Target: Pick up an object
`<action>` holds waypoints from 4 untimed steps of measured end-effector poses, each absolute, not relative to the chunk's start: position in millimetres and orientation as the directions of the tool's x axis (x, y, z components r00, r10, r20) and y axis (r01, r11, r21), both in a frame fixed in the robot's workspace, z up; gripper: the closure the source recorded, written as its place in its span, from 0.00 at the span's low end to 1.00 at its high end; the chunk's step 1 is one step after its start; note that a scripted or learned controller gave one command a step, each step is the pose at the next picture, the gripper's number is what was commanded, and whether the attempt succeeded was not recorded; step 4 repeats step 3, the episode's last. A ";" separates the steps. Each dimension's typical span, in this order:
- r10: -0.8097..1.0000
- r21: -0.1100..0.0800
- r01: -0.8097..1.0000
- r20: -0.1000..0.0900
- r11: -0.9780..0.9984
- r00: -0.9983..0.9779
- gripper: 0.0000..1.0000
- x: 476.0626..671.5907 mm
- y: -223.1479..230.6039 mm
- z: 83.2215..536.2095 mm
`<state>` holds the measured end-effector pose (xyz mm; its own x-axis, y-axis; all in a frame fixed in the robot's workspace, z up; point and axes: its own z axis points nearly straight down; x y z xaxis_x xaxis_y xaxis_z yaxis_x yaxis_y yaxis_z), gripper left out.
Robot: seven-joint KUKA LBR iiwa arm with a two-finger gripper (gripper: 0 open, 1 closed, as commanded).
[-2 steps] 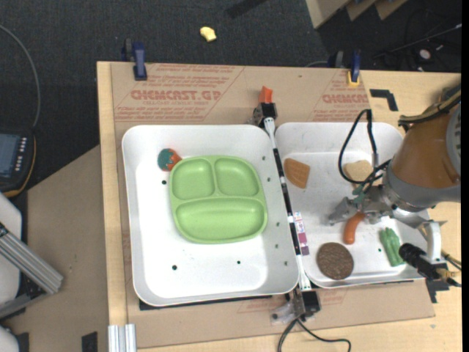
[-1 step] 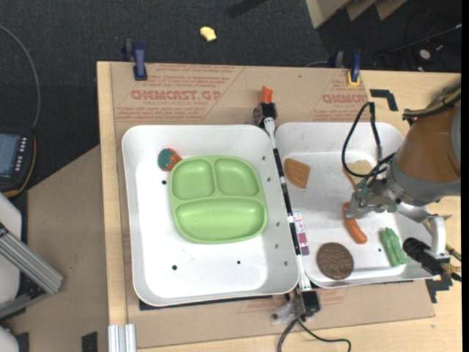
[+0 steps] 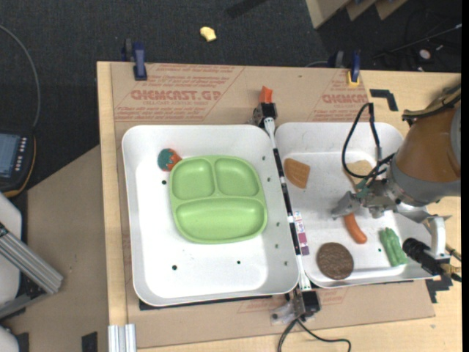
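Two shallow white bins sit side by side on the counter, their inner rims meeting along a clamped seam down the middle. The left bin holds a green divided plate near its center, with bare white floor in front of it and along the left wall. A small red and green ball lies just beside the plate's upper left corner, close to the bin's back left corner.

The right bin is more crowded. A tan wedge lies near the inner rim, a brown round disc sits near the front rim, a green piece lies toward the front right, and a pale brown piece sits further back, partly behind a black cable. The open floor is mostly at the back and in the middle left.

The arm reaches in from the right. The hand is low over the middle of the right bin, right above an orange sausage that seems to touch its tip. I cannot tell how far it is open, or whether it grips anything.
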<state>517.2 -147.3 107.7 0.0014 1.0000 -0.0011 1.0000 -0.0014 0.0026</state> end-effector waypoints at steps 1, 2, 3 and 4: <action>1.000 -0.003 1.000 0.001 -0.001 0.001 0.00 517.0 -156.0 83.1; 1.000 0.002 1.000 0.000 -0.001 0.001 1.00 517.9 -155.8 94.8; 1.000 0.009 1.000 0.003 0.009 -0.009 1.00 500.4 -62.8 190.0; 1.000 0.009 1.000 0.003 0.009 -0.009 1.00 500.4 -62.8 190.0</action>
